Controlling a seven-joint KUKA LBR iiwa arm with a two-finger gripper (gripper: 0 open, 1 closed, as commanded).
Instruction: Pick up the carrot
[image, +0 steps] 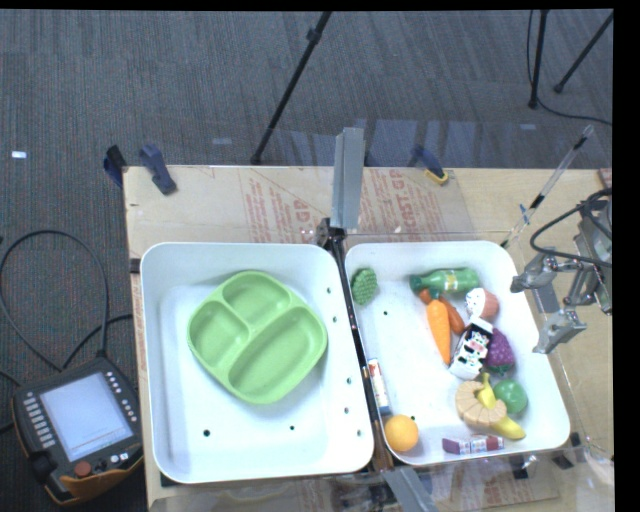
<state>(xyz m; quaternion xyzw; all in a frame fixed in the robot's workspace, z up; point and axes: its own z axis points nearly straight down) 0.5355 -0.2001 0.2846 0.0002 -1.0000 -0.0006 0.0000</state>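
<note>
orange and tapered, the carrot (439, 331) lies flat in the right bin (420, 400), in its upper middle part, its thick end toward the far edge and its tip toward the near edge. a green bottle (446, 281) lies just beyond its thick end, and a black-and-white cow toy (472, 349) sits close on its right, with a purple bunch of grapes (498, 352) beside that. a green scrubby round thing (364, 286) rests by the bin's far left corner, an orange (401, 433) near its near left corner, and a banana (492, 409) on a round tan slice toward the near right corner.

the gripper (556, 300) hangs outside the right bin, past its right edge, over the table (250, 200), well apart from the carrot. whether its fingers are apart or together cannot be told from this view; nothing shows between them.

the left bin (170, 400) holds a green divided plate (257, 335), tilted in the middle.
</note>
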